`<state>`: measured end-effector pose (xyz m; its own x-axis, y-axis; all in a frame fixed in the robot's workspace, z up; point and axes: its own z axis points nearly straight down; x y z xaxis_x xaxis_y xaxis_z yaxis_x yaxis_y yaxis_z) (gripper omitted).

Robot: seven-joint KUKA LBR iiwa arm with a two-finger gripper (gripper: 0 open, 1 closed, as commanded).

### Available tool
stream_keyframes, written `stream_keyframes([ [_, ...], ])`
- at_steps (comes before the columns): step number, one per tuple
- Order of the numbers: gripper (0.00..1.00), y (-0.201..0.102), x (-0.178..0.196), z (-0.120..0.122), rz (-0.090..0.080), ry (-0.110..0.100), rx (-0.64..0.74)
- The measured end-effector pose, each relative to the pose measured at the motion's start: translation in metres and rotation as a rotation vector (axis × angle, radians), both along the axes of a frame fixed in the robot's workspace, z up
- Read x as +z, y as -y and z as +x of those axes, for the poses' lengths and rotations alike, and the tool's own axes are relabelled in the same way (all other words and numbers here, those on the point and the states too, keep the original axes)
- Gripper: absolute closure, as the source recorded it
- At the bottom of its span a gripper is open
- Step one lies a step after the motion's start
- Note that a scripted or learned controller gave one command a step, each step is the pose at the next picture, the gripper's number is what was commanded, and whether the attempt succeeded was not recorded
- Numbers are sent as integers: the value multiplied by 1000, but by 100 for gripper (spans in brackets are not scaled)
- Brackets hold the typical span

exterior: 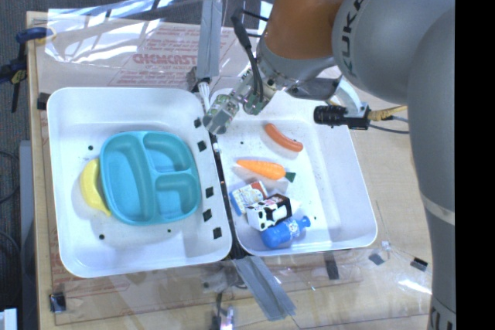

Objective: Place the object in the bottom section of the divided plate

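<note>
A blue divided plate lies in the left bin, with a yellow banana tucked against its left rim. In the right bin lie a hot dog, an orange carrot, a small carton, a black-and-white cow toy and a blue bottle. My gripper hangs over the divider between the two bins, near the top-left corner of the right bin. It sits above and left of the hot dog and carries nothing that I can see.
Two white bins, the left and the right, sit side by side on the bench. A clear plastic sheet lies behind them. A metal bar rises at the back near the divider. The arm covers the upper right.
</note>
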<state>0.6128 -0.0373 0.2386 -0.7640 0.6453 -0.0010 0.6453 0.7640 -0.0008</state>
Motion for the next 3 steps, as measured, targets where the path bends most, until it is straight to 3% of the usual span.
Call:
stream_keyframes([
  [1,100,-54,-18,-20,1,-2,112],
  [2,100,-146,-32,-43,1,-1,204],
  [3,0,-146,-32,-43,0,-1,203],
])
